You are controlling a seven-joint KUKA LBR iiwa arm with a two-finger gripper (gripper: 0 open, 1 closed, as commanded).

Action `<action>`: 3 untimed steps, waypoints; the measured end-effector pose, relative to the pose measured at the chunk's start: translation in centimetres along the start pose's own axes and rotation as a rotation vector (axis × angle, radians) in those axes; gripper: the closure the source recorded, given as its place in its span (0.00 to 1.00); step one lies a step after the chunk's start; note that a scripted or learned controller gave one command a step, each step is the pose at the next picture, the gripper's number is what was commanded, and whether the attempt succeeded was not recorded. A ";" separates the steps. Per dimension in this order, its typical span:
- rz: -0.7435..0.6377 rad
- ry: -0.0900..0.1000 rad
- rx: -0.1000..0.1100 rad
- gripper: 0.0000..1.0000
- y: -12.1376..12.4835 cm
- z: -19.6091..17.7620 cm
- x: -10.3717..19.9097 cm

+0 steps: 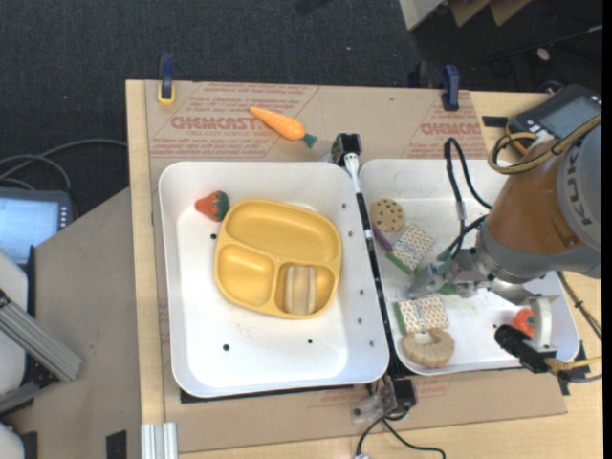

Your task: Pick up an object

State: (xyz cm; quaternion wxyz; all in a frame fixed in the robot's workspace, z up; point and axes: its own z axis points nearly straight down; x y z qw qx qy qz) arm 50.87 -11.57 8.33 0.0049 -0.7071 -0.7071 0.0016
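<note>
Left bin (191,338), left half of frame: toy strawberry (212,205) at its upper left corner, touching the rim of a yellow divided plate (277,228) in mid-bin. Pale bread roll (299,288) in the plate's lower right compartment. Toy carrot (277,122) lies on the surface (229,103) above this bin, outside it.

Right bin (478,185): round dotted cookie (387,214) near its upper left. Just below and right of it, a checkered wafer (413,245). Second checkered wafer (424,312) lower down, touching a bagel (427,349) at the bottom edge.

Tool (435,280) sits low between the two wafers; its opening cannot be told, nothing seen held. Arm (535,218) enters from the right. Small orange-red item (522,321) at the bin's lower right
</note>
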 end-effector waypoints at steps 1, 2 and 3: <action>-0.003 -0.006 -0.012 0.00 5.4 -0.2 0.4; 0.000 -0.006 -0.012 1.00 5.2 -1.2 0.3; -0.007 -0.003 -0.017 1.00 4.5 -10.7 7.3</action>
